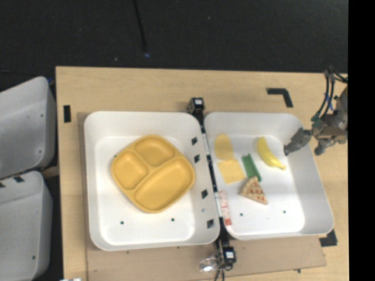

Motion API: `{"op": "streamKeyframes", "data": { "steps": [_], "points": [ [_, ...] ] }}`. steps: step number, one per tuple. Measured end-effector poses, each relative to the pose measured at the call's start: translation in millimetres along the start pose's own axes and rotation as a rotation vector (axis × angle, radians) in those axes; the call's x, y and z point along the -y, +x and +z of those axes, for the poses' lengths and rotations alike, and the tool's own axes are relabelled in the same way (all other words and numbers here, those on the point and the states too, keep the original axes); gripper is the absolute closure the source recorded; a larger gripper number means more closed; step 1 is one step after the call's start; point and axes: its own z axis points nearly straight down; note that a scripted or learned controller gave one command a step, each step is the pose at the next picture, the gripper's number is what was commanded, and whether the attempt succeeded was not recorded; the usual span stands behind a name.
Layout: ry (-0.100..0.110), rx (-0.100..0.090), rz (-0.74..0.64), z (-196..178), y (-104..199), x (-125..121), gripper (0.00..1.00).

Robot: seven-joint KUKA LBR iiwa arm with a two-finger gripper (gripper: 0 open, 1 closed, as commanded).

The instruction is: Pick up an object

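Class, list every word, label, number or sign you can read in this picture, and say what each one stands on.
None can be read.
Strip between the bins: a white label with red marks, too small and blurred to read.
Yellow tray, banana, the other food pieces: no text visible.

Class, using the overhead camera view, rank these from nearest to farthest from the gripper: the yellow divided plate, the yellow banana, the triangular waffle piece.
1. Yellow banana, right bin, just left of the gripper.
2. Triangular waffle piece, right bin, lower middle.
3. Yellow divided plate, left bin.
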Motion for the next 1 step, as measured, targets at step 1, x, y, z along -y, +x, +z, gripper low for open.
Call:
{"op": "streamKeyframes", "data": {
  "steps": [1],
  "points": [
    [-0.012,0.002,-0.002,-7.0,0.7,-2.3,0.0]
  ]
}}
